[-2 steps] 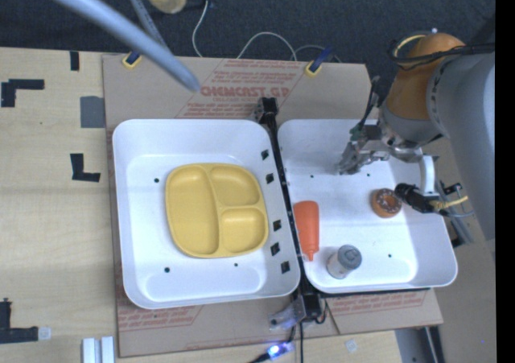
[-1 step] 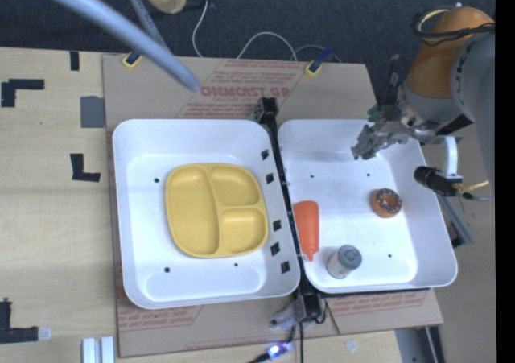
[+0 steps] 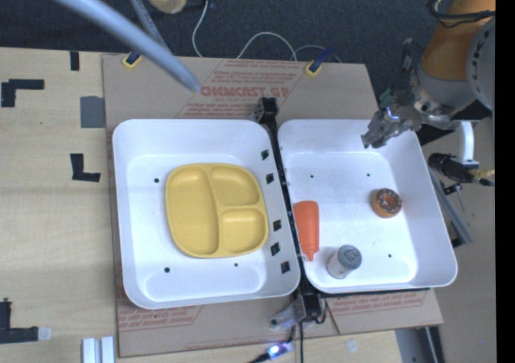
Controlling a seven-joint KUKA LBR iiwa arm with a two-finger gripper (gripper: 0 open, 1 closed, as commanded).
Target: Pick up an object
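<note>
Looking from the left, we see the left bin (image 3: 129,192) with a yellow tray (image 3: 216,210) lying flat in its middle; the tray has three sections. Next comes the right bin (image 3: 426,216). An orange carrot (image 3: 306,228) lies by its left wall. A small grey cup (image 3: 344,260) sits near the front, just beside the carrot's tip. A brown donut (image 3: 386,203) rests toward the right side, well apart from both. The gripper (image 3: 378,134) hangs over the bin's back right corner, holding nothing. We cannot tell how wide it is.
</note>
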